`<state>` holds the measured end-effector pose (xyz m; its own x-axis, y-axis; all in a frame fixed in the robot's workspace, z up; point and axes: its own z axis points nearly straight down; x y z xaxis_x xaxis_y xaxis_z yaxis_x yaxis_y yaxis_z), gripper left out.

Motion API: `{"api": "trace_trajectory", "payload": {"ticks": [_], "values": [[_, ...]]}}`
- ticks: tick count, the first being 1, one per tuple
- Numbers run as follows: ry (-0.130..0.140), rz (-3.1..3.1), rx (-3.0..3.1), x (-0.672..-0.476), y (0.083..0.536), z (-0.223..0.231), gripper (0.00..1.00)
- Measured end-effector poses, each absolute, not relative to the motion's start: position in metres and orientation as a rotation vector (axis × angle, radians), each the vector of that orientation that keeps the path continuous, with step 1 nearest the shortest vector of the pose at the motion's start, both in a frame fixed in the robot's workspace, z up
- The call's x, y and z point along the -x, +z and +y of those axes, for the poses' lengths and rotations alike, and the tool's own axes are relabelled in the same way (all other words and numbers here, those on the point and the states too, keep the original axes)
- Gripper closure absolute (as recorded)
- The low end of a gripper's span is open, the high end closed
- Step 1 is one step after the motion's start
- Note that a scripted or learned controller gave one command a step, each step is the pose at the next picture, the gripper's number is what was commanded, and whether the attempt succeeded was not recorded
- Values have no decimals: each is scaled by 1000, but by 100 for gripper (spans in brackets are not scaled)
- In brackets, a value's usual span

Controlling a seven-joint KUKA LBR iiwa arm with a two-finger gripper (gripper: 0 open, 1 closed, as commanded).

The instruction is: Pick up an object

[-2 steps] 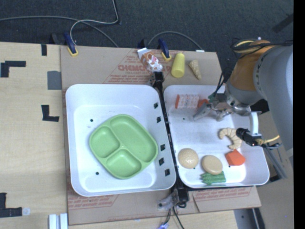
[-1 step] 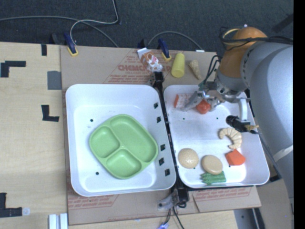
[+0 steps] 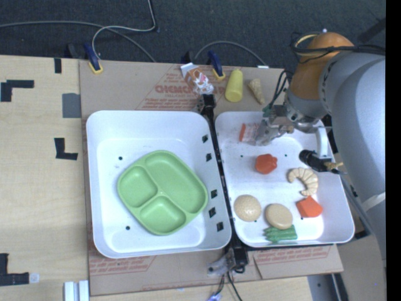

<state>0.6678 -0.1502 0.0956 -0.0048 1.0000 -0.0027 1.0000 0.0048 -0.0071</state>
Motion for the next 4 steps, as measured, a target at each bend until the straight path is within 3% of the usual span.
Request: {"api": "trace_trajectory", "payload": {"ticks": [1, 2, 3, 4], "values": [[11, -2225, 2214, -668, 95, -150, 0], [0, -2224, 2222, -614, 86, -117, 0], [-2, -2226, 2225, -587, 86, -108, 0], [-2, -2226, 2224, -587, 96, -108, 100]]}}
